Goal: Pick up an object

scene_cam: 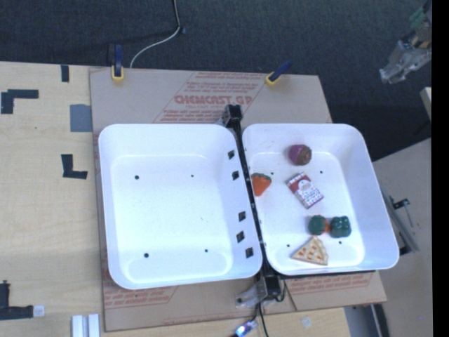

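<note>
White right bin (354, 142) holding pizza slice (311, 251), carrot (261, 184), purple ball (299, 154), pincer (403, 60) state unclear

Two white bins sat side by side on brown cardboard sheet (210, 93) with red print, atop wooden counter (42, 209). Left bin (112, 146) and right bin (354, 142) touched along middle seam, black clips (242, 216) down joint. Yellow clamp (117, 72) and second clamp (278, 72) gripped sheet's far edge. White cable (158, 44) trailed over dark carpet (280, 20). Black tape marks (70, 167) on counter, left.
</note>
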Robot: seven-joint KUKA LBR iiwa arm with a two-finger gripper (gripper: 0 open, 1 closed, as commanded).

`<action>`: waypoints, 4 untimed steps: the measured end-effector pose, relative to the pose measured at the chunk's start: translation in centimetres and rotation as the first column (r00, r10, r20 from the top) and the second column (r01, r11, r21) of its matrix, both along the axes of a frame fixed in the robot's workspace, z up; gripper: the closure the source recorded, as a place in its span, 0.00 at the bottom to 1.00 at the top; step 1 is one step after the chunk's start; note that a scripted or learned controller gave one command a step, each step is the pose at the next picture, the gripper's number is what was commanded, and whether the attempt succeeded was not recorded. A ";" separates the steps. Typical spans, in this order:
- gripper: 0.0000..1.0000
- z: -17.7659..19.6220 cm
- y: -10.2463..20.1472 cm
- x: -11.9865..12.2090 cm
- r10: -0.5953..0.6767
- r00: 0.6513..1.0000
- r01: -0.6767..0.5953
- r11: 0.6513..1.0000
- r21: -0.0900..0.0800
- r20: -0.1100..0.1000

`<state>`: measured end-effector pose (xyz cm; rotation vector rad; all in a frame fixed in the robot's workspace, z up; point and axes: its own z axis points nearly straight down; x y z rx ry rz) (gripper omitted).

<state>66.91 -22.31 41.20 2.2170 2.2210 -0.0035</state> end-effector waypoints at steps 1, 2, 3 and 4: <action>1.00 1.0 0.1 0.1 0.001 1.000 -0.001 1.000 -0.002 0.000; 1.00 2.0 0.1 0.1 0.002 1.000 -0.002 1.000 -0.003 -0.001; 1.00 3.0 0.2 0.2 0.003 1.000 -0.003 1.000 -0.005 0.001; 1.00 4.0 0.3 0.2 0.004 1.000 -0.004 1.000 -0.007 0.001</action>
